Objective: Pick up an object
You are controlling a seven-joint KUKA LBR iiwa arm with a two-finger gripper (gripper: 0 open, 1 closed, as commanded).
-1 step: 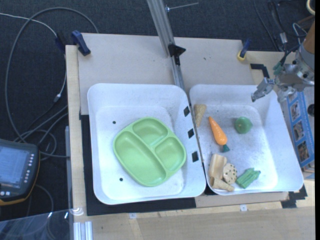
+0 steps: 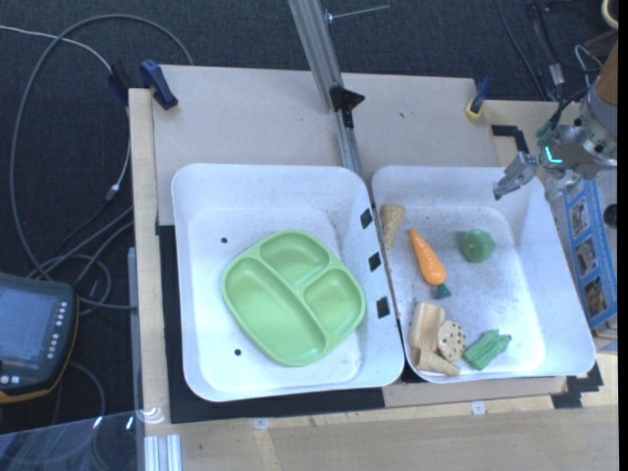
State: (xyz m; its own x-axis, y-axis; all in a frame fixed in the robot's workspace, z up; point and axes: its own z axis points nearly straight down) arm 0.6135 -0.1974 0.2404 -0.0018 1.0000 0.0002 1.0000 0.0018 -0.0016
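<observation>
Gripper up at the frame's right edge, over the right white bin's upper rim, and whether the fingers are apart or together, I cannot tell. Below it lie an orange plastic carrot and a round green toy fruit. Left bin carries a light-green divided plate.

Open floor at the right bin's far end; clutter at its near end

I see bare floor around the green ball and carrot; near the front wall, tan blocks and a green piece crowd together. The green plate covers most of the left bin.
</observation>
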